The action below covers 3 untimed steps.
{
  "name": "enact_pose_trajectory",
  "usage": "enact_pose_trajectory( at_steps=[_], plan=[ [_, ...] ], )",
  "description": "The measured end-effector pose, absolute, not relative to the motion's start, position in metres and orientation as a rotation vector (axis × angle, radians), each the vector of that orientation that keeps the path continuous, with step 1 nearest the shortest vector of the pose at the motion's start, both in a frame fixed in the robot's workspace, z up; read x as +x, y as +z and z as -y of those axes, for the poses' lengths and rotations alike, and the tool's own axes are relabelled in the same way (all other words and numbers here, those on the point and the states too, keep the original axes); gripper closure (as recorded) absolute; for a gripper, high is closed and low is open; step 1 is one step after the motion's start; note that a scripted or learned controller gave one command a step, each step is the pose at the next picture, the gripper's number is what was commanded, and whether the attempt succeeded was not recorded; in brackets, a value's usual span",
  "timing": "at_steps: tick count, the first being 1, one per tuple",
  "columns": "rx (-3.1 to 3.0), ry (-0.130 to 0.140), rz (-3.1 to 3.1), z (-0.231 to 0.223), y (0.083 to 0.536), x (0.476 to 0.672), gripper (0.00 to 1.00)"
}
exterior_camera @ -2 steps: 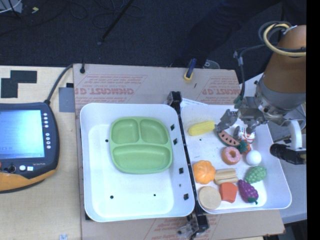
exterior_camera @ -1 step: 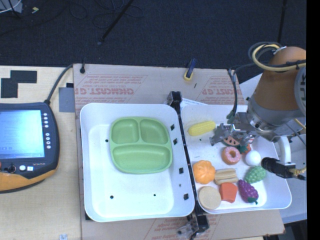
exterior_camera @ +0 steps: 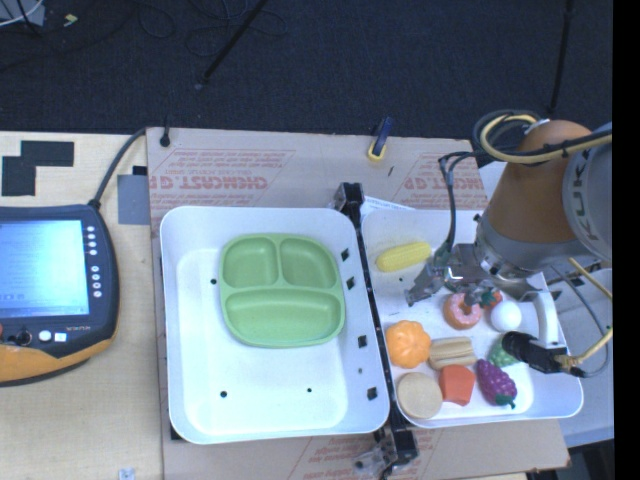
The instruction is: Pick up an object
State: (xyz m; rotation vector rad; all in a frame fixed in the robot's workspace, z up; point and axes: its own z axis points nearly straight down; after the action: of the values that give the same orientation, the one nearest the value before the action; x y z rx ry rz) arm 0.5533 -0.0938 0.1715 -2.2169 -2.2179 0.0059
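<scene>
Arm over right bin [exterior_camera: 560, 408], jaws state cannot be told (wrist hides them), gripper [exterior_camera: 440, 278] beside yellow corn [exterior_camera: 403, 257], pink donut [exterior_camera: 463, 311] and white egg [exterior_camera: 507, 316] just beneath wrist, green divided plate [exterior_camera: 281, 290] in left bin [exterior_camera: 190, 368].

- Setting: robotics laboratory test bench.
- Evidence: teach pendant [exterior_camera: 50, 288] with lit screen, left of the white bins [exterior_camera: 190, 368].
- Loose cables [exterior_camera: 110, 173] and printed cardboard sheeting [exterior_camera: 250, 173] lie behind the bins.
</scene>
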Motion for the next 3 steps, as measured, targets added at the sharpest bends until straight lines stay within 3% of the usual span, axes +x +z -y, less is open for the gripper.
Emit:
enact_pose_trajectory(
  at_steps=[1, 2, 3],
  plan=[
    [-2.218, 0.004, 2.218, 0.093, 0.109, 0.552, 0.00],
    [-2.219, 0.004, 2.217, 0.091, 0.086, 0.552, 0.00],
    [-2.226, 0.005, 2.209, 0.093, 0.097, 0.551, 1.00]
  ],
)
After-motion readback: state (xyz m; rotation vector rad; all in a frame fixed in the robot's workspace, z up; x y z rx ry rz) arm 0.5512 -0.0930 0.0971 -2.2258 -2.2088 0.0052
